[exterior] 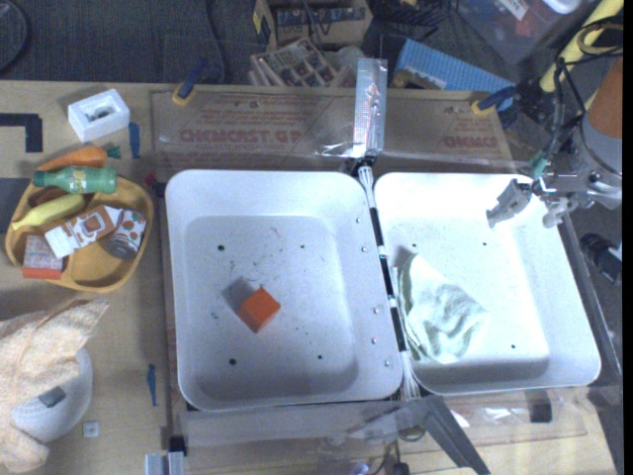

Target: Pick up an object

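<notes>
Camera view looks down on a wooden counter [119, 117] with two shallow white bins side by side. In the left bin [198, 206] lies one small orange block [261, 309], near the middle of the floor, a little toward the lower left, with its grey shadow just beside it. The block touches nothing else. In the right bin [554, 354] a crumpled pale cloth [442, 313], white with a greenish tint, lies against the left wall, close to the divider between the bins.

The claw [526, 206] hangs over the upper right part of the right bin, near its far rim, well apart from the cloth and from the block. Its two fingers are spread and nothing is between them.

Left of the bins, a yellow bowl [99, 275] holds a green bottle [77, 180], a banana [45, 211] and some small packets. A small white box [99, 114] stands above it on the counter. A beige cloth [45, 364] lies at the lower left corner.
</notes>
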`<state>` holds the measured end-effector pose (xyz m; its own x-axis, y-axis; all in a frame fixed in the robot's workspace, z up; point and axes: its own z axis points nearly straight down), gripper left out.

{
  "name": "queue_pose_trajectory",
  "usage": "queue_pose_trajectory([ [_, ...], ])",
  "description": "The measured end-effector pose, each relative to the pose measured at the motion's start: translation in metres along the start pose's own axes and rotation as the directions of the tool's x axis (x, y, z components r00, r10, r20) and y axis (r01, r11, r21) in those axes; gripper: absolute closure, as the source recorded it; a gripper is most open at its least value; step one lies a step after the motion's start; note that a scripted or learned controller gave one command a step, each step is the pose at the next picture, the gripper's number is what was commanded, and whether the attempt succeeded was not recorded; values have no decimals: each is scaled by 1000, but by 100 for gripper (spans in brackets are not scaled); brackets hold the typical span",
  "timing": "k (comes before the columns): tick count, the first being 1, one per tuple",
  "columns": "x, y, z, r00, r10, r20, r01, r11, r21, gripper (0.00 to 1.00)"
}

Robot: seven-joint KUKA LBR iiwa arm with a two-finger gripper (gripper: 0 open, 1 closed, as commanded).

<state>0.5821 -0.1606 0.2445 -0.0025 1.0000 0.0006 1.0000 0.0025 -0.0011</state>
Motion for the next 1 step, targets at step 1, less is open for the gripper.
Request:
queue_pose_trajectory([
  [1,9,-53,111,1000,-21,1,21,1000,-1,0],
])
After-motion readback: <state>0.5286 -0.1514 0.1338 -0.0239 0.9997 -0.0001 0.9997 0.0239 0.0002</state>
